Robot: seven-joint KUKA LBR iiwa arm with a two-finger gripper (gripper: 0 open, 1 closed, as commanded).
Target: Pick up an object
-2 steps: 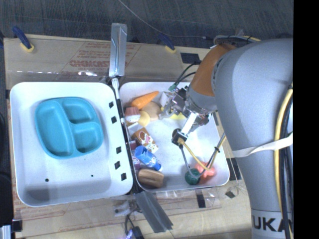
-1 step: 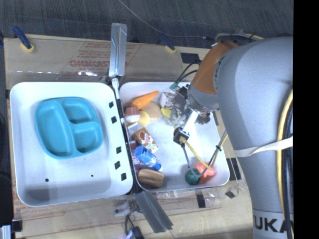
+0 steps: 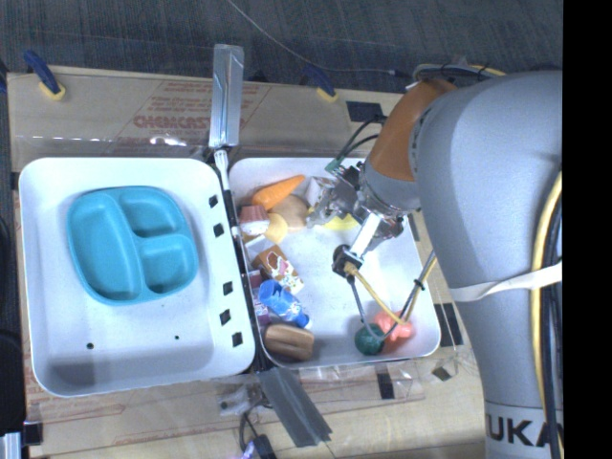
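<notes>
arm (image 3: 497, 208) cut off at bottom, hiding right bin's (image 3: 325, 304) far corner

Toy foods (image 3: 277, 273) along right bin's (image 3: 426, 325) left wall

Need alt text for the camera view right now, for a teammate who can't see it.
The gripper hovers over the right bin, near a carrot among small toy foods along the bin's left side. The left bin holds a blue divided plate.

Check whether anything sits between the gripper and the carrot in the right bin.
Nothing visible does. The gripper hangs right beside the orange carrot at the back of the right bin, with no object in between. A pale yellowish item lies just in front of the carrot, touching it.
</notes>
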